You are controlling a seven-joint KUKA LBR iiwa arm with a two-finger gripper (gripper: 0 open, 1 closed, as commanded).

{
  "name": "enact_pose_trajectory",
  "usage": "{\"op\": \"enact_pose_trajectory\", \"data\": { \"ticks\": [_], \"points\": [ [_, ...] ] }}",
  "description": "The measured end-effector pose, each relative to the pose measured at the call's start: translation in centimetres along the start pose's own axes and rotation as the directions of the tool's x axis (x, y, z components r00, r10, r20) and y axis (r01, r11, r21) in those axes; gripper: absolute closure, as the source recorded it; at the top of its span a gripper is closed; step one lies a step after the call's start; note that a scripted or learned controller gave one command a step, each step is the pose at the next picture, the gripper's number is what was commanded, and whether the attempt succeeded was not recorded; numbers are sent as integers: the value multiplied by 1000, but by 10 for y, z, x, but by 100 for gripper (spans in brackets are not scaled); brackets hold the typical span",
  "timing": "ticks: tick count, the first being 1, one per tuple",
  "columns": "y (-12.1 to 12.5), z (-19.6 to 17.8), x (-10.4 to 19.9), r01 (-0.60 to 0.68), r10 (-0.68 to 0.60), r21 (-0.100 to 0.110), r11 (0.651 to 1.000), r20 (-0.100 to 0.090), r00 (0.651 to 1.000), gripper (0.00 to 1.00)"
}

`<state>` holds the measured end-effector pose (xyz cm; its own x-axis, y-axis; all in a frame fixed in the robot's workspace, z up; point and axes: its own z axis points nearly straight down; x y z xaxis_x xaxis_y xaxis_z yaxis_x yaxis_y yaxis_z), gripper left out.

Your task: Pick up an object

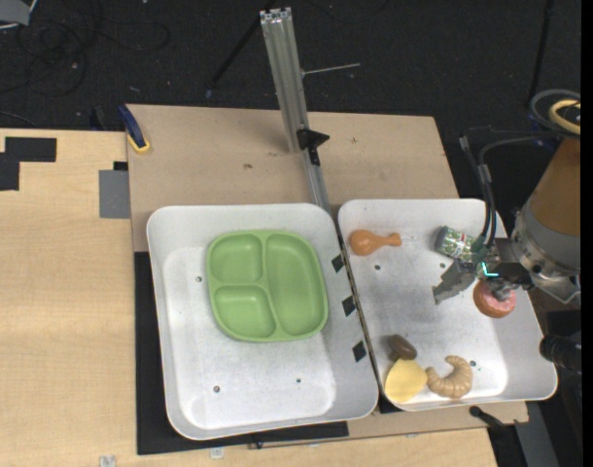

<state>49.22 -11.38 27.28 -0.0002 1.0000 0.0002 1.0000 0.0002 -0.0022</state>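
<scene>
My gripper (471, 285) hangs low over the right bin (413, 290), near its right side. A round red and pink object (496, 302) lies right by it, at its lower right, partly hidden by the wrist. A crumpled green and silver item (455, 242) sits just above the gripper. An orange drumstick-shaped toy (373, 242) lies at the bin's upper left. At the bin's front are a small brown piece (403, 346), a yellow lump (405, 382) and a tan croissant-shaped toy (451, 377).
The left bin (180, 377) holds a green divided plate (267, 286). A metal post (287, 86) rises behind the bins. The grey arm with its orange band (559, 202) comes in over the right bin's right edge.
</scene>
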Motion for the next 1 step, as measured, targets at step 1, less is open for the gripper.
{"op": "enact_pose_trajectory", "data": {
  "ticks": [1],
  "points": [
    [0, 0, 0, 0, 0, -1, 1000, 0, 1000, 0]
  ]
}}
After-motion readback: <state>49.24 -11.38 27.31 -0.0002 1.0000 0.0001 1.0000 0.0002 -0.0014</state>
